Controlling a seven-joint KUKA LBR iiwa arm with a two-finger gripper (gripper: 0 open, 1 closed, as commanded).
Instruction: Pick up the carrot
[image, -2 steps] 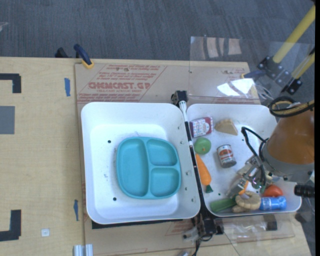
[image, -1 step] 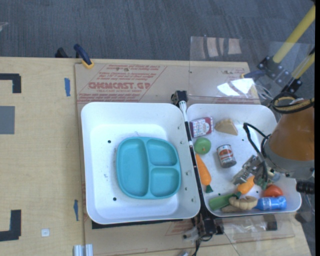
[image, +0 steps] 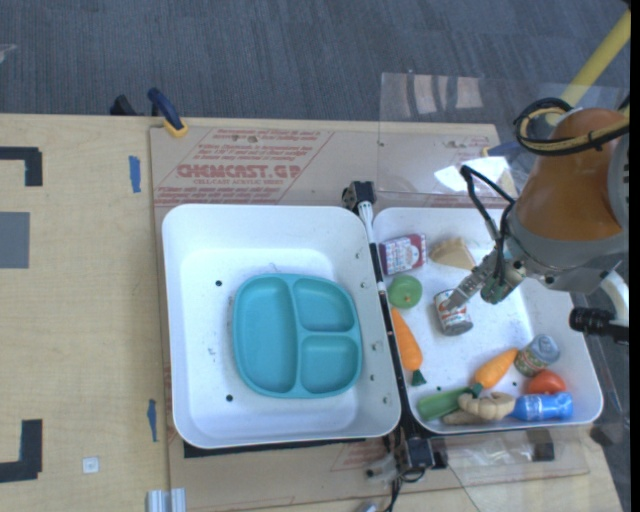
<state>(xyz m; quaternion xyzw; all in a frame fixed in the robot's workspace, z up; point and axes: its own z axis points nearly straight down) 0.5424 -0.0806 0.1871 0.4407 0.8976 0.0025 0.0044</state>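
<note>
The carrot (image: 405, 342) is long and orange with a dark green end. It lies along the left wall of the right bin (image: 588, 385), pointing toward the front. My gripper (image: 452, 299) hangs over the middle of that bin, to the right of the carrot and a little behind it, apart from it. It sits just above a small silver can (image: 454, 318). Nothing of the carrot is between the gripper's tips.
A green ball (image: 405, 292), a maroon packet (image: 402, 253) and a tan wedge (image: 452, 252) lie behind the carrot. A shorter orange vegetable (image: 496, 368), green cucumber (image: 437, 403), tan pretzel (image: 485, 406), blue bottle (image: 545, 406), red tomato (image: 546, 381) and grey tin (image: 540, 352) crowd the front. The left bin (image: 190, 300) holds a teal divided plate (image: 297, 333).
</note>
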